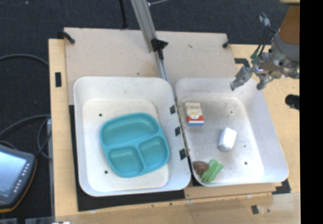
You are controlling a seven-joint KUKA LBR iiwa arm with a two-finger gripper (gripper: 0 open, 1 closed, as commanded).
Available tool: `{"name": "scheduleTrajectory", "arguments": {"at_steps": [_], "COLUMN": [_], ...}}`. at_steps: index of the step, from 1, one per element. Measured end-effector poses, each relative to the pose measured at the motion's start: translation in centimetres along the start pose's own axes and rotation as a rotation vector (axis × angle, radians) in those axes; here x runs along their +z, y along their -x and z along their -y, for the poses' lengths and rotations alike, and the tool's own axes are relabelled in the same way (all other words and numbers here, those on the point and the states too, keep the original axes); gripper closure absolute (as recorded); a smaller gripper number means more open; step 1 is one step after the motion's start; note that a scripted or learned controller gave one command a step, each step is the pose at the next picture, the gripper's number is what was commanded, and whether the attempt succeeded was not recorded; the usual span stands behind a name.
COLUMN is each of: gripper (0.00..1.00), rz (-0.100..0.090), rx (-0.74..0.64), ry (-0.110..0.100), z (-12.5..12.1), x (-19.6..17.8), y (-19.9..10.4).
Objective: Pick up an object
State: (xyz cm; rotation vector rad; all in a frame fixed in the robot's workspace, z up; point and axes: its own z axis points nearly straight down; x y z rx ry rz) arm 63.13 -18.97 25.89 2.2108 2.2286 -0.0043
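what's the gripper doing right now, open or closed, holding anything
Gripper: open, nothing between its fingers, poised above the right bin's far edge.

Two bins side by side on surface point(59, 117). Left bin point(91, 92) at centre-left of frame holds divided tray point(134, 144). Right bin point(262, 132) holds small carton point(194, 114) upper left, near shared edge; wrapped packet point(227, 138) mid-bin; pod-shaped item point(212, 171) touching rounded lump point(200, 166) at lower left corner. Tool point(251, 77) upper right of frame, above right bin's far rim.
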Motion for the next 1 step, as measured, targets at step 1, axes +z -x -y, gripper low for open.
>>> {"name": "scheduleTrajectory", "arguments": {"at_steps": [1], "gripper": [0.00], "rz": [0.000], "rx": [0.000], "ry": [0.000], "z": [0.00], "x": [0.00], "y": [0.00]}}
